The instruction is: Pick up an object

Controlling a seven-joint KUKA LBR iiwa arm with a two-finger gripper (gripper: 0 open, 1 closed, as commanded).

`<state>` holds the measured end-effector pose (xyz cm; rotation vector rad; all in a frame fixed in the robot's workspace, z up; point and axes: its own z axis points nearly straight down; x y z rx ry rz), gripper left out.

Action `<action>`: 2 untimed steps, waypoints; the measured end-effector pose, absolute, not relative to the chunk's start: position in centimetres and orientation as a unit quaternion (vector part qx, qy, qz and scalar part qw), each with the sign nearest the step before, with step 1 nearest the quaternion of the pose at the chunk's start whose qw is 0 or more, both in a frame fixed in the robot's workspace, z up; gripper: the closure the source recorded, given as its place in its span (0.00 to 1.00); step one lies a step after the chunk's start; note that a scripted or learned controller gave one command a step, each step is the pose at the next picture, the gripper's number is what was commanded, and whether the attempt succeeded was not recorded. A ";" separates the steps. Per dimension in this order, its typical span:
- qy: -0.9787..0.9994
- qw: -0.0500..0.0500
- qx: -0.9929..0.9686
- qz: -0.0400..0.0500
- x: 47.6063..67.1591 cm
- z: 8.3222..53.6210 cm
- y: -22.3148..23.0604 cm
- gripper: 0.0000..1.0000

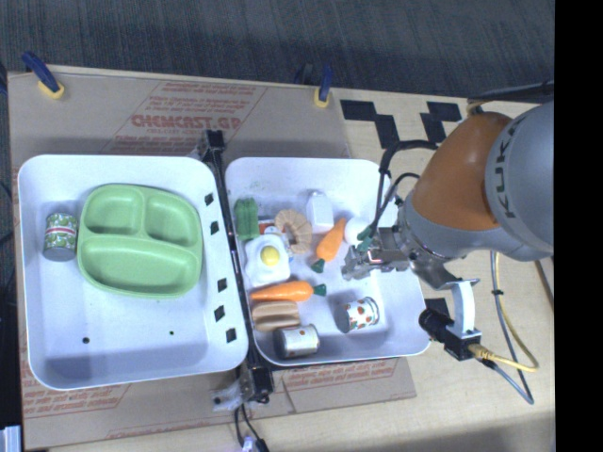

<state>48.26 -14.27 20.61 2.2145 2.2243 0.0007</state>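
Objects for picking lie crowded in the right bin (pixel 405 342): a carrot (pixel 331 240) leaning on a slant near the middle, a second carrot (pixel 281 291) lying flat below it, a fried egg (pixel 268 256), a hot dog bun (pixel 275 313), a silver can (pixel 296 340) on its side at the near rim, a patterned cup (pixel 361 314), a green piece (pixel 246 218), a white bottle (pixel 318 211) and a tan round biscuit-like item (pixel 293 227).

The gripper (pixel 363 260) sits low over the right part of this bin, just beside the slanted carrot and above the cup. I cannot tell from here how far apart its tips stand or whether anything is caught in them. The arm (pixel 499 191), grey with its orange band, comes in from the right.

The left bin (pixel 38 347) carries a green divided plate (pixel 141 239) and a small can (pixel 59 234) upright against its left wall.

Both bins rest on brown cardboard sheeting (pixel 179 111) with red print, held by blue clamps (pixel 42 75). The tabletop (pixel 528 412) is pale wood; black squares (pixel 391 121) mark it behind the right bin. Dark carpet (pixel 283 17) runs beyond the far edge. Cables (pixel 513 342) trail at the right.
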 end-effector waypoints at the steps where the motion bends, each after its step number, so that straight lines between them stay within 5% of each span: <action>1: 0.709 0.001 0.705 0.000 48.3 20.6 -14.2 0.00; 2: 0.710 -0.001 0.704 0.000 47.8 9.2 -21.1 0.00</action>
